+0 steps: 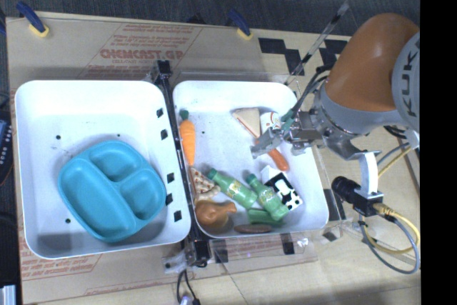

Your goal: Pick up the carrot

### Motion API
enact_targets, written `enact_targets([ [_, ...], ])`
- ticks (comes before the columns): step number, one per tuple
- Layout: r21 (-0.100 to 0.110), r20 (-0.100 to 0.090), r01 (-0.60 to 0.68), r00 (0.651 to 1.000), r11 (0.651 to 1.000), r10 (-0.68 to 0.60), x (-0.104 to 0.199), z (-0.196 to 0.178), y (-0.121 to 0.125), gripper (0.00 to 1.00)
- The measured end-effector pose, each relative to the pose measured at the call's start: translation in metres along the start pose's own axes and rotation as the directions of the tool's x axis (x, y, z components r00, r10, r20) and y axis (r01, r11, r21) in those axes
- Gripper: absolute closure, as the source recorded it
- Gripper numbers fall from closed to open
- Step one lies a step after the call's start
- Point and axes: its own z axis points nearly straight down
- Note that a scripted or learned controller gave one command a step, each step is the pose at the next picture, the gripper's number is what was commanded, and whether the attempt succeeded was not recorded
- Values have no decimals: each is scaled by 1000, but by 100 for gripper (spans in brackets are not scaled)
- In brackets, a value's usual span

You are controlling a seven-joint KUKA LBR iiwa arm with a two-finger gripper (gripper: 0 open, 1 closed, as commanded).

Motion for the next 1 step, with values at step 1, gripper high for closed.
enact_targets([
  [1, 7, -2, -176, 984, 984, 176, 116, 87, 0, 0],
])
